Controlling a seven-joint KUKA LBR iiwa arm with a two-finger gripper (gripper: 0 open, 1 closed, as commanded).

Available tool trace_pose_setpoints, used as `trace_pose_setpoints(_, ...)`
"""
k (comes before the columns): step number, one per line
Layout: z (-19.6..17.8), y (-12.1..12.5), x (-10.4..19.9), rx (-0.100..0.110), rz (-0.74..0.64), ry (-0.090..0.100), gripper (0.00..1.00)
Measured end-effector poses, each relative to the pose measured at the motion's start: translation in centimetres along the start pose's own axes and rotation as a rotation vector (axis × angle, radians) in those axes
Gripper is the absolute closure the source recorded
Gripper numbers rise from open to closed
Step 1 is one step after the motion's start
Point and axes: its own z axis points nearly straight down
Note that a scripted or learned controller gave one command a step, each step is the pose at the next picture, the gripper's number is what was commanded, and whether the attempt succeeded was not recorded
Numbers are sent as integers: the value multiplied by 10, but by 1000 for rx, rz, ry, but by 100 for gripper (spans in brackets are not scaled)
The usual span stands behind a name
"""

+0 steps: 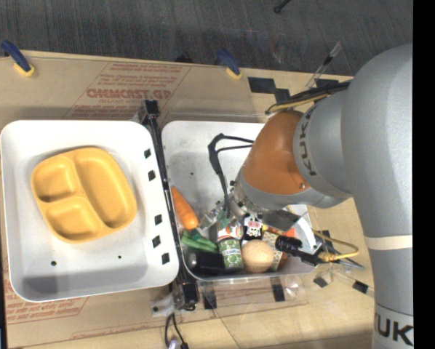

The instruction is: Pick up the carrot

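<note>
Brown cardboard covers the surface (203,86), and two shallow white bins sit side by side on it. Over the right bin (196,140) the grey arm (363,144) bends down from the right, its orange band (276,158) above the wrist. The hand (228,213) is low among the clutter near the bin's front edge; the wrist covers it, so whether it is wide, narrow or holding anything cannot be told.

Just beside the hand, toward the bin's left wall, lies the carrot (183,208), slanting with one end up along the wall and the other end down against a green item (199,242). It appears free of the hand. Nearer the front edge sit a small jar (230,249) and a round beige ball (257,255), crowded together.

In the left bin (79,278) rests a yellow divided tray (83,193).

The carrot is probably a light, stiff toy with a smooth, tapering skin that could slip. A grip across its thicker middle, fingers straddling the narrow way, looks safest, though the wall close on its left leaves little room.
</note>
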Motion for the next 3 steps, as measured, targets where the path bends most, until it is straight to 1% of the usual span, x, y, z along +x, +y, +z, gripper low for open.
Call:
trace_pose_setpoints(1,-1,0,-2,-1,1,-3,0)
trace_pose_setpoints(2,-1,29,-18,-1,38,-3,0)
trace_pose_setpoints(3,-1,64,-47,-2,273,-2,0)
